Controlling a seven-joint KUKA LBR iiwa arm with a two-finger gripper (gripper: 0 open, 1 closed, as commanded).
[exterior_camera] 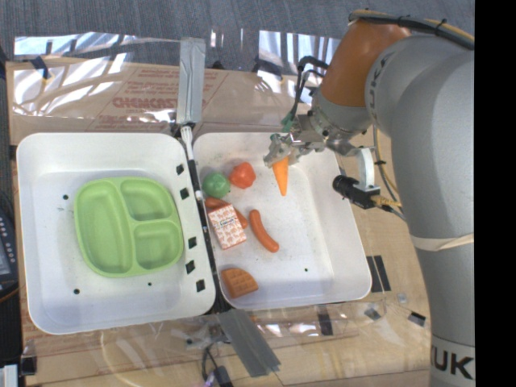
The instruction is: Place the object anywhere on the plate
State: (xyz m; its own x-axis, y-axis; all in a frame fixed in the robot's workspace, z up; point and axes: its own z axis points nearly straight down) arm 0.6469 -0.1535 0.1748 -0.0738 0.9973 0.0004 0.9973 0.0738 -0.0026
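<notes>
Right bin (pixel 339 248) — gripper (pixel 280 156) pinching carrot (pixel 280 176) by top; green plate (pixel 129 226) in left bin (pixel 40 216).

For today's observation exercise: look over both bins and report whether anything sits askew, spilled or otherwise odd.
One thing stands out: the toy carrot hangs point-down from the gripper over the right bin, rather than lying flat like the sausage and other toy foods. The green plate lies level in the left bin. Nothing looks spilled or damaged.
</notes>
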